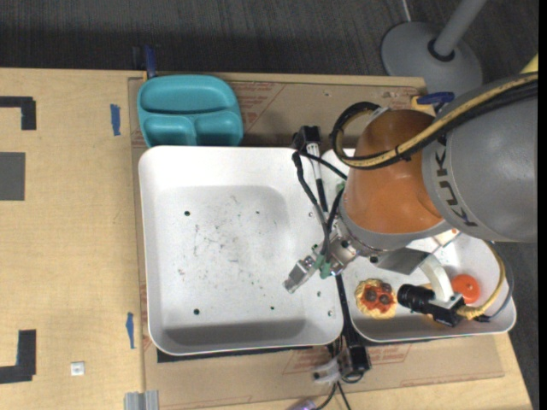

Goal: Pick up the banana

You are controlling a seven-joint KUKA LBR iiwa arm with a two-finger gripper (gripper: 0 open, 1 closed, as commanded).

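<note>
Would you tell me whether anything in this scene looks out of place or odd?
Mildly odd: dark scuffs and specks mark the floor of the left bin, looking like wear rather than a spill. The end effector hangs over that bin's right side, while a pizza-like toy lies in the right bin.

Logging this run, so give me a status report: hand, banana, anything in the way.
Hand over left bin's right side, no banana in it. Arm covers most of right bin; pizza toy and orange piece there.

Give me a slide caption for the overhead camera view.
The gripper reaches over the left bin; a toy pizza lies in the right bin; a teal tray sits behind.
</note>
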